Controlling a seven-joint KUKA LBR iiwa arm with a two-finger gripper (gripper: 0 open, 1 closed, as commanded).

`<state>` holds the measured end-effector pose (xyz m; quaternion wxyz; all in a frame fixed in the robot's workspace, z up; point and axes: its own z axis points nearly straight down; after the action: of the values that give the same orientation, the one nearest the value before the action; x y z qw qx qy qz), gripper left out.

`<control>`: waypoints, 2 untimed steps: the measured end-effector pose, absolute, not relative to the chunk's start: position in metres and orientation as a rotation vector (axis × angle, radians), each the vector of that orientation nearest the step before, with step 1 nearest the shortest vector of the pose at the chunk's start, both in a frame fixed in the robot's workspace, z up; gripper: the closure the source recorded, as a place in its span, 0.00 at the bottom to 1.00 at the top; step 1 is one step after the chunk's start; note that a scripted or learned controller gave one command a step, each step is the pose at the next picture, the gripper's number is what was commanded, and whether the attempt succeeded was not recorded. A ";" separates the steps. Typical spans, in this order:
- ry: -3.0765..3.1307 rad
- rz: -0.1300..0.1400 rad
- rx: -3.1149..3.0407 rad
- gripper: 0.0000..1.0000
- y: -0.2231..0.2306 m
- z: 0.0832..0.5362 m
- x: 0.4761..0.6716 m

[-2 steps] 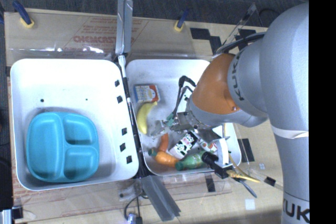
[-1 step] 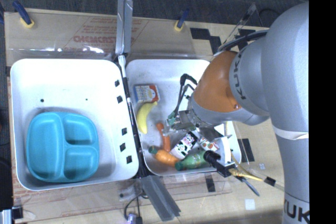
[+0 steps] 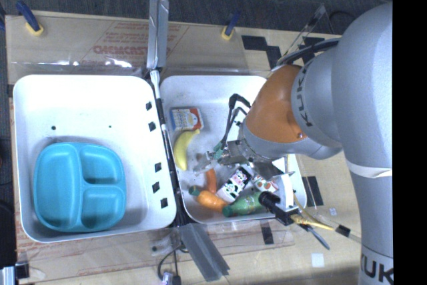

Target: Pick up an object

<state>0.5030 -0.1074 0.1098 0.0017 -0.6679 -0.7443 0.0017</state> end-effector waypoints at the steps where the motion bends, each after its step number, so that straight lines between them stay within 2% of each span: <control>1: -2.344 0.006 -2.090 1.00 -0.107 0.119 0.503; 2: -2.294 0.002 -2.142 1.00 -0.070 0.192 0.555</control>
<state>0.5546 -0.0698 0.1916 0.0012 -0.6825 -0.7309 0.0005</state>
